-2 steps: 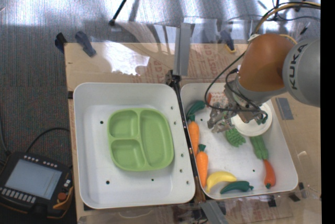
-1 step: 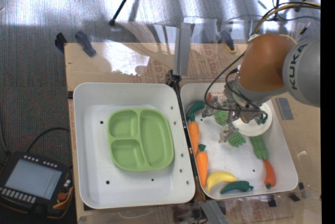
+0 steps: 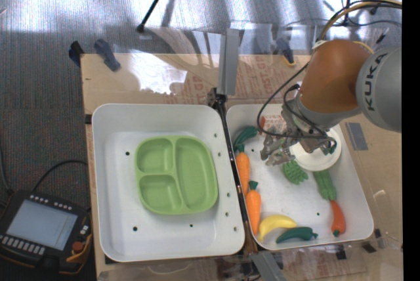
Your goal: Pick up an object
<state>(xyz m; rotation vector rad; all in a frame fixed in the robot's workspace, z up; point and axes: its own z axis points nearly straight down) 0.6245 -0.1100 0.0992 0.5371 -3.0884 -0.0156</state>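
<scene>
Green and knobbly, the small toy vegetable [image 3: 294, 172] lies in your right bin [image 3: 365, 202], just beside the white round dish [image 3: 323, 156] and just below the gripper [image 3: 278, 150]. Your gripper hangs over the far-left part of that bin, its metal fingers pointing down toward the floor of the bin, but you cannot tell whether they are spread or closed, and nothing shows between them. Left of it, two orange carrots [image 3: 248, 189] lie end to end along the bin's left wall, with a dark green pepper [image 3: 244, 136] at the far end. Nearer you lie a yellow banana [image 3: 275, 225], a small green chilli [image 3: 296, 234], and a third carrot with a leafy top [image 3: 332, 205]. Your left bin [image 3: 111, 220] holds a light green divided plate [image 3: 176, 175].
</scene>
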